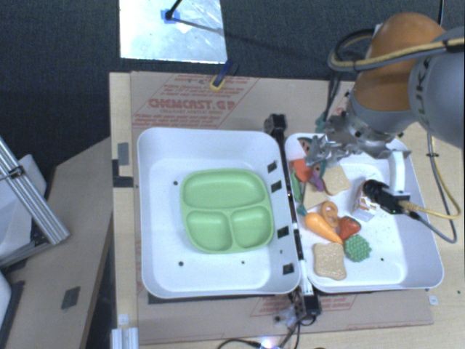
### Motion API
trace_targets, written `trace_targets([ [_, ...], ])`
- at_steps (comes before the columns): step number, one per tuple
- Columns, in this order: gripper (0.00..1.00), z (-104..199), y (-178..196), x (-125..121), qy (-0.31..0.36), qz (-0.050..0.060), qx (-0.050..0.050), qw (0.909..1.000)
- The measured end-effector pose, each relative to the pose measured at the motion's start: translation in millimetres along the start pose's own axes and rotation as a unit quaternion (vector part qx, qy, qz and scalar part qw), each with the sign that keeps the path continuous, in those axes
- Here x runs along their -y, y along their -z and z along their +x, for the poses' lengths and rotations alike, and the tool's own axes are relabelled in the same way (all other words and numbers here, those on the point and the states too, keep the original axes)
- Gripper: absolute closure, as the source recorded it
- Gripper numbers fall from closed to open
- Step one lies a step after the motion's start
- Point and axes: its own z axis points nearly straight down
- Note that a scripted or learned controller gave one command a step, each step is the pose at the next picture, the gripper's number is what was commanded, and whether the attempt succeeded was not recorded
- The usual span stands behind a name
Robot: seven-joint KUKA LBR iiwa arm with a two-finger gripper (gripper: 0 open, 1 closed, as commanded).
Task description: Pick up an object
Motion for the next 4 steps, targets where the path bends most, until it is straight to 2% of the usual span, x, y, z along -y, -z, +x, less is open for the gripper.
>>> trace_targets([
  [2, 1.00, 99.3, -27.1, 40.9, -0.001, 0.001, 0.001, 1.0000],
  [3, 1.00, 120.8, -10.3, 53.2, -0.001, -0.001, 0.000, 1.0000],
  [4, 1.00, 118.0, -7.2, 44.3, -0.003, -0.001, 0.001, 1.0000],
])
